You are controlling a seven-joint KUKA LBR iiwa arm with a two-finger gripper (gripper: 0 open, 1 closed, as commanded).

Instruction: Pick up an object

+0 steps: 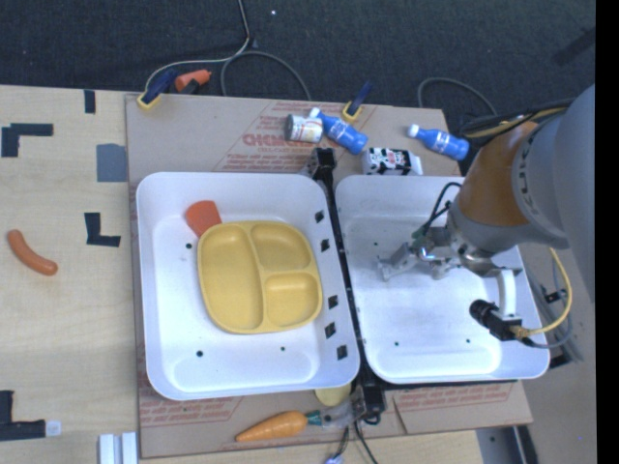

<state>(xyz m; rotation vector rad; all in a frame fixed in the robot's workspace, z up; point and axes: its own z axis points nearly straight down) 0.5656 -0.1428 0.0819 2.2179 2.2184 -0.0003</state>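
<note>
- Logging from the near edge of the bench: a toy carrot [274,425] lies outside the bins at 6 o'clock, well apart from the pincer. I judge it out of play.
- Next back, the two bins sit side by side: left bin [164,356] at 9 o'clock, right bin [455,373] at 3 o'clock.
- The pincer [392,265] hangs low over the right bin's floor, near that bin's 10 o'clock corner. It points toward 9 o'clock, with the arm [503,187] coming in behind it from 3 o'clock.
- Pincer state: I cannot tell whether it is open or closed, because the tip is too small and blurred. I see no object gripped in it, and cannot tell whether it touches the bin floor.
- Step in hand, as I judge it: the approach. No pick has been made yet.
- Candidate objects sit in the left bin, across the divider. A yellow divided plate [259,276] lies flat at its centre, and an orange block [203,217] sits just beside the plate's rim at 11 o'clock.
- Next move, as I judge it: lift clear of the divider, travel toward 9 o'clock, then come down over the block. It looks easier to grip than the wide plate.
- Farthest back, at 12 o'clock beyond the bins: two blue bottles [346,133] [440,142] and a small box [392,161].
</note>
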